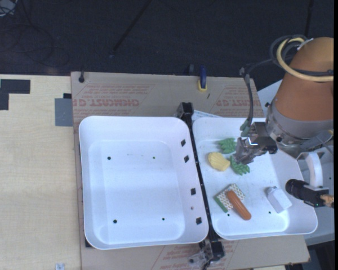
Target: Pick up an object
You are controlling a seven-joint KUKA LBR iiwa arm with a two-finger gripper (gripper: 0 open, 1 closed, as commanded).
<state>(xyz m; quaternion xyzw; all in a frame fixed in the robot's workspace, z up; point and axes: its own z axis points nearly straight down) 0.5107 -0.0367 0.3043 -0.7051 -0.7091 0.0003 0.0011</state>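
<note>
- Hovered low in the right bin [304, 226]: end effector [245, 151], over a green leafy toy [232, 146]; grip state impossible to tell.
- Probably light, floppy plastic; best pinched across its leafy middle.
- Lay just beside it: yellow lump [218, 161].

The light wooden bench [28, 184] carried a brown printed cardboard sheet [135, 96]. Two shallow white plastic bins lay side by side on that sheet: the left bin [90, 179] and the right bin [296, 221], their inner rims touching.
</note>
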